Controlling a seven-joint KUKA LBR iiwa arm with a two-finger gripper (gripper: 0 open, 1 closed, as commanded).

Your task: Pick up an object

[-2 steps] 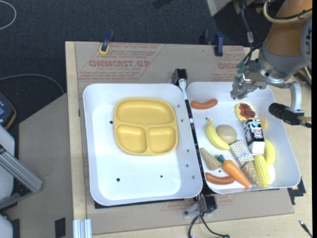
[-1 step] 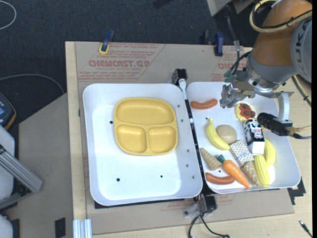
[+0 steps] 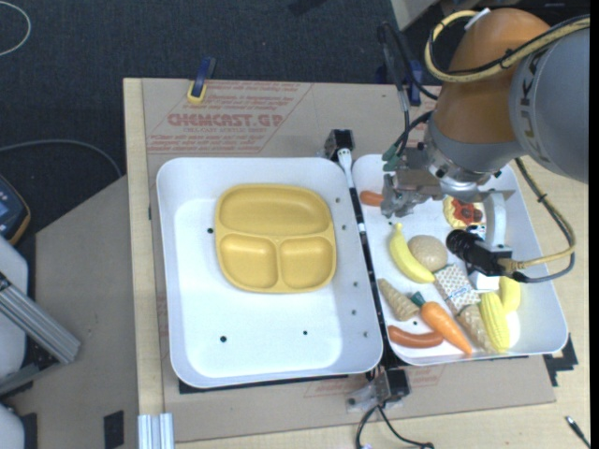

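The gripper (image 3: 404,199) hangs low over the far end of the right bin (image 3: 552,321), and from this slant I cannot tell how it is set or whether it has hold of anything. Just below it in the view lies a banana (image 3: 406,255), its upper tip close under the gripper, with a tan potato-like piece (image 3: 430,249) touching the banana's right side. Just to the gripper's left, by the bin's wall, an orange-red end of a small piece (image 3: 372,197) peeks out. Further down from the gripper lie a carrot (image 3: 442,324), a red sausage (image 3: 415,338) and a corn cob (image 3: 496,320). Well to the gripper's left, the left bin (image 3: 182,279) holds a yellow divided plate (image 3: 275,237).
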